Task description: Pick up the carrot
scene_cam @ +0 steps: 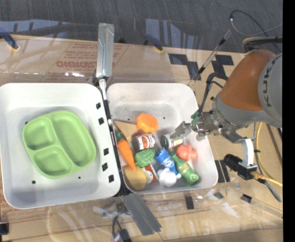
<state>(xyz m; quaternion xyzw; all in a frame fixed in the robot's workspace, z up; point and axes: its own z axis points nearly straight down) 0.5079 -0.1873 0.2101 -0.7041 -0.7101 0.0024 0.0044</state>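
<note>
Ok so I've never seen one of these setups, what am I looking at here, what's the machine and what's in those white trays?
One camera looks down on a bench. The grey and orange thing on the right is a robot arm; its gripper hangs over the right bin. That bin holds a pile of toy food: a carrot near its left wall, an orange pepper, a can and a green bottle. The left bin holds a green divided plate. I see nothing held between the fingers.

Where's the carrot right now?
In the camera view, the carrot lies in the right bin, along its left wall, just left of the green toy and above the potato.
</note>
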